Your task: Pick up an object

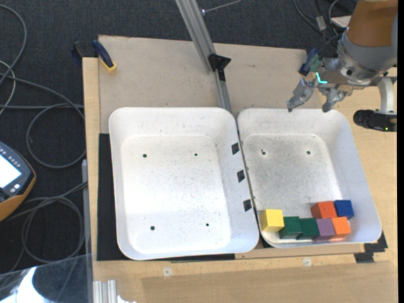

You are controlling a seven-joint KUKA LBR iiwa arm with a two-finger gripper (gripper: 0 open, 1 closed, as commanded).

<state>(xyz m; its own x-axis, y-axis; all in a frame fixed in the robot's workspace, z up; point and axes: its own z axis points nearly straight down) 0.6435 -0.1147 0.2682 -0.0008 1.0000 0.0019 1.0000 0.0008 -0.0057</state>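
The arm (372,24) hangs over the right bin's (353,144) far rim — hand (312,101) spread open, nothing between its fingers.

Table (158,62): bare tan board, dark carpet (38,74) around it. Blue-and-yellow clamp (104,54) at the board's 10 o'clock corner. Grey metal strut (201,36) slants in from 12 o'clock, ending at a black bracket (219,62). Black cables (31,125) loop over the carpet at 9 o'clock; handheld pendant (11,178) with lit screen beside them.
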